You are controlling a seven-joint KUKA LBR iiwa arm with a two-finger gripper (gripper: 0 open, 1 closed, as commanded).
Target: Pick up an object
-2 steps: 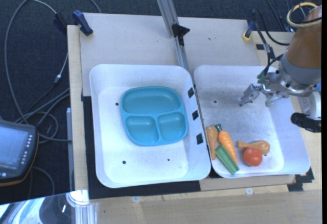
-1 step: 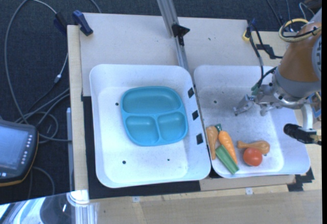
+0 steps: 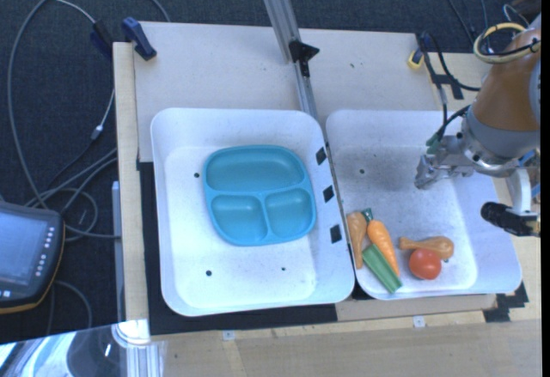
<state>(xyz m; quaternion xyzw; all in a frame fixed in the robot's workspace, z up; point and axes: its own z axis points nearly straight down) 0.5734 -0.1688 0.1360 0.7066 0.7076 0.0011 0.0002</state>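
A pale wooden table [image 3: 223, 66] is carrying two shallow white bins side by side, the left bin [image 3: 176, 221] and the right bin [image 3: 494, 259] touching along their inner edges, while a blue clamp [image 3: 137, 38] is gripping the table's far left corner.

The right bin's [image 3: 490, 281] upper floor lies open. Carrots [image 3: 382, 245], a green vegetable [image 3: 381, 270], a tomato [image 3: 424, 264] and a drumstick [image 3: 427, 245] crowd its lower edge. A blue tray [image 3: 258, 193] occupies the left bin's [image 3: 176, 272] middle.
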